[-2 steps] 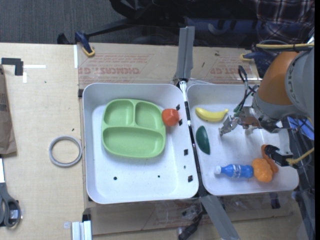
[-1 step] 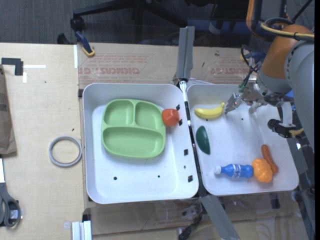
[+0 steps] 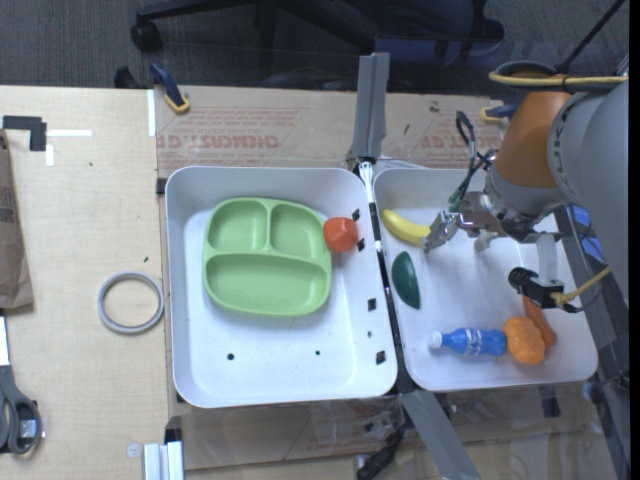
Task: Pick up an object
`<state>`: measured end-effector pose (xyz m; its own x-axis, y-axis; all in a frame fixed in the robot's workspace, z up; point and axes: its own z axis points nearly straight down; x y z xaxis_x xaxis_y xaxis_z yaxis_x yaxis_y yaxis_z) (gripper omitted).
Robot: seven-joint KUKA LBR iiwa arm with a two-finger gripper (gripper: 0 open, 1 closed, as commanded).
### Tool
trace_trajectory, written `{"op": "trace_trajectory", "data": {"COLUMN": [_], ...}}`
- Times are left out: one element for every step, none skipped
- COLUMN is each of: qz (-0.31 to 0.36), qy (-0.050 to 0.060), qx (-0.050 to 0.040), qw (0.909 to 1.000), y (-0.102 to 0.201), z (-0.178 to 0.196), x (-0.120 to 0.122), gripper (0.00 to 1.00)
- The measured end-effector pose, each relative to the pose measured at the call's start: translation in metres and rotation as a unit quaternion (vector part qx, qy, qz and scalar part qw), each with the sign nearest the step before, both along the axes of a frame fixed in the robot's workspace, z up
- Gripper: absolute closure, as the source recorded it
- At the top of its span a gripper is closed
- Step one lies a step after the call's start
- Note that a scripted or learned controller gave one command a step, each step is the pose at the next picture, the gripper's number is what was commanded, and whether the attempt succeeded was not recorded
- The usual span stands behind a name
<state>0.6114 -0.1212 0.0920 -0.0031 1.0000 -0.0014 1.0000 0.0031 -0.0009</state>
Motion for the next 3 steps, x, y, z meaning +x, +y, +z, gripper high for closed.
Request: {"op": "trace_trajectory", "data": {"qz": [0.000,0.002,0.002], "qy": [0.000,0.001,0.001], "qx": [-0.0001,-0.0016,-0.0016], "qw": [1.0000,1.0000,1.0000], "y": [0.0215,0.0214,0.0213], "z": [0.0000,0.0092,0.0091], "x": [0.0474,0.0473,0.0472], "gripper": [0.00,1.00,0.00]}}
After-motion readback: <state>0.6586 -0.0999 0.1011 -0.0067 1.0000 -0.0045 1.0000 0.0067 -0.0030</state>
